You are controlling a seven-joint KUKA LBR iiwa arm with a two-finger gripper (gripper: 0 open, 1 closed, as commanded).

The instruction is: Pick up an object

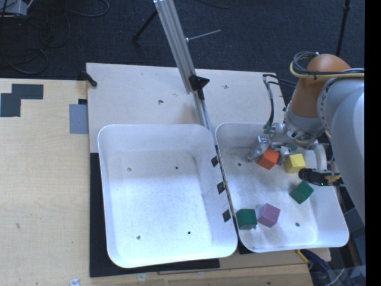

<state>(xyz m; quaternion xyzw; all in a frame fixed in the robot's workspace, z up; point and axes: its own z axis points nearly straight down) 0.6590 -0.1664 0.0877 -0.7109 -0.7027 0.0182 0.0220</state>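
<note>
Right bin (333,234) holds five blocks: orange block (269,158) and yellow block (294,162) near back, green block (302,192) mid-right, dark green block (246,218) touching purple block (269,214) near front. Left bin (119,159) beside it on tabletop (41,177). Slanted metal rail (178,46) behind bins. Pincer (262,151) low in right bin, at orange block's upper-left edge, yellow block just beside. Opening: cannot tell.

You can't tell whether the two-finger metal gripper (262,148) grips the small orange cube (268,158); the grey arm (351,118) runs off frame.
</note>
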